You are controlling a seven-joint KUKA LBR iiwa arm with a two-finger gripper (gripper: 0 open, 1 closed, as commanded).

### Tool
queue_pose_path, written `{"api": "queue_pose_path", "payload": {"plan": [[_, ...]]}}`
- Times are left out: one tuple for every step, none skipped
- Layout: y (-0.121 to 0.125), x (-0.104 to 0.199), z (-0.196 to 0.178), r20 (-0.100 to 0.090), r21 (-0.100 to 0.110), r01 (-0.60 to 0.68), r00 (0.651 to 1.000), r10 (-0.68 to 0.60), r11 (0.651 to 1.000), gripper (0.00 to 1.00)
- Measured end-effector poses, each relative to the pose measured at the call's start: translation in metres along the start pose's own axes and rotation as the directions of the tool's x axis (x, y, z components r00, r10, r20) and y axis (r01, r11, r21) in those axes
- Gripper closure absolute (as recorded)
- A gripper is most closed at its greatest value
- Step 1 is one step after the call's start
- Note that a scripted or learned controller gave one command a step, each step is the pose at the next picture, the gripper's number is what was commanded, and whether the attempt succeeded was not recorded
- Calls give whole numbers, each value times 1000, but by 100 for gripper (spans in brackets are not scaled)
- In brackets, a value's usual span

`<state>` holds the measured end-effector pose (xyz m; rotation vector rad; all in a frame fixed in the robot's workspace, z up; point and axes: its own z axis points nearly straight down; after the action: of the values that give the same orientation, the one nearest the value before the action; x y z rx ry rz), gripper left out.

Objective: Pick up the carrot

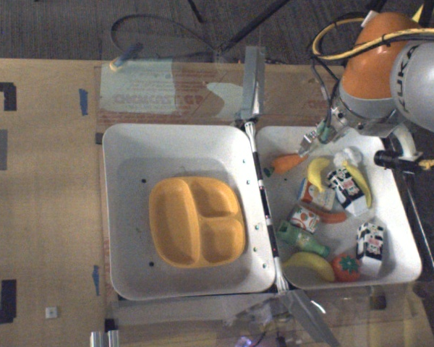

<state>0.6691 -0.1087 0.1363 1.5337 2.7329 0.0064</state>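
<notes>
Wooden bench with blue tape marks, two shallow white plastic bins side by side; left bin has a yellow sectioned plastic tray, right bin is the cluttered one. My two-finger gripper hangs over the right bin's far side, arm reaching in from the right, orange band above the wrist. Can't tell how my fingers stand, too small and blurred at the tip. Target: small orange toy carrot, lying in the right bin's far-left corner, near the divider between bins. It sits just beside my tip, to the camera's left and slightly nearer the viewer; long axis runs roughly left-right with a slight tilt, pointing toward my tip. Nothing seen between my fingers. Neighbours: yellow toy banana just right of carrot, cow-print milk cartons, red toy tomato. Judging next move as a short shift left and down, closing across the carrot's narrow width, banana crowding is the risk
</notes>
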Motion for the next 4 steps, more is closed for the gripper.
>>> {"api": "queue_pose_path", "payload": {"plan": [[26, 42, -88, 0, 1, 43, 999, -43, 999, 100], [-2, 70, -104, -5, 2, 493, 870, -493, 870, 100], [-28, 100, -116, -5, -1, 783, 622, -783, 622, 100], [-9, 185, -98, -6, -2, 807, 591, -807, 591, 100]]}}
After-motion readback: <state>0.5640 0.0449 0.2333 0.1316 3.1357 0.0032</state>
